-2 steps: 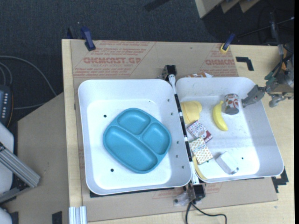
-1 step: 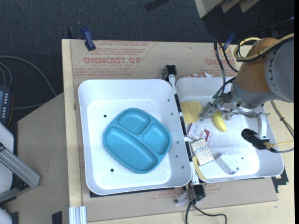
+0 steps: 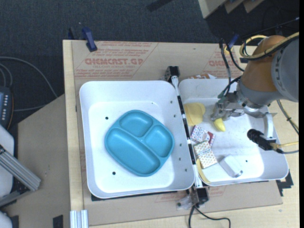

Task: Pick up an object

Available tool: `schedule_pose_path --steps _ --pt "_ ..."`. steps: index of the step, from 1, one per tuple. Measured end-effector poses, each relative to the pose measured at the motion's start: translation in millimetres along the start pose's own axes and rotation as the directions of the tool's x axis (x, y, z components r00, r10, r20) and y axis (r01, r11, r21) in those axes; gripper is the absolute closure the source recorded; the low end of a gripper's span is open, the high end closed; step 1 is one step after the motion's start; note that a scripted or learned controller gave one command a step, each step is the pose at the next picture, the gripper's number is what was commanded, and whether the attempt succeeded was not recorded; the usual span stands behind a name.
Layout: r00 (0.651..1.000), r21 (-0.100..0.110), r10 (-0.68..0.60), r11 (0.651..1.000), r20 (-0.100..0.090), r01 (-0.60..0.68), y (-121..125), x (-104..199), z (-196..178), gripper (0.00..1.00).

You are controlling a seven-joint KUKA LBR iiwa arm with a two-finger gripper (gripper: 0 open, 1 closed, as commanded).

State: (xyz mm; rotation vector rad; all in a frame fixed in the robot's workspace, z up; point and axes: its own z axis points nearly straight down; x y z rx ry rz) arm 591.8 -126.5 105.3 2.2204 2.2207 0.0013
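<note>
My gripper (image 3: 222,114) hangs low over the back of the right bin (image 3: 266,171), reaching in from the right under the orange-banded wrist. Just below its fingers lies a small yellow object (image 3: 219,125). A pale yellow flat piece (image 3: 194,112) rests to the left of it by the bin's left wall. Two checkered packets (image 3: 202,136) (image 3: 205,153) lie toward the bin's front left, and a light grey block (image 3: 231,166) sits near the front. From this angle nothing is visible between the fingers.
The left bin (image 3: 95,99) holds a blue divided plate (image 3: 138,142). A black clamp (image 3: 172,72) sits at the back where the bins meet. A black cylindrical part (image 3: 259,138) and cables cross the right bin's right side.
</note>
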Motion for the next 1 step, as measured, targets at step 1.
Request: schedule_pose_path --steps 1 --pt "1.000 0.001 -0.001 1.000 -0.001 0.001 -10.7 59.2 -79.7 1.00"
